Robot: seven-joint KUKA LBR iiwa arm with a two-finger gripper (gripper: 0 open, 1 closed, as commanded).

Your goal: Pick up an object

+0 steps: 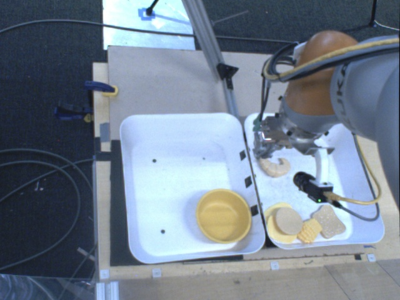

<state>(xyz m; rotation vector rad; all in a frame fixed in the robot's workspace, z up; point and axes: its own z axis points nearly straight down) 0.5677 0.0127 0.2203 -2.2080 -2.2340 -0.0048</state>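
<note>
Just fingers [265, 147] above croissant [275, 166].

Two white bins side by side on the table [162, 80]. Left bin [169, 149] carries a yellow bowl [224, 215] at its 5 o'clock corner. Arm [350, 74] enters from 3 o'clock; gripper [265, 144] low over the right bin [365, 230], at its 10 o'clock end. Croissant-shaped piece [275, 166] just beside the gripper at 5 o'clock. Along the right bin's 6 o'clock edge: a round tan biscuit [289, 220] on a yellow plate [273, 229], a waffle-textured cracker [308, 231], a toast slice [329, 221].
</note>
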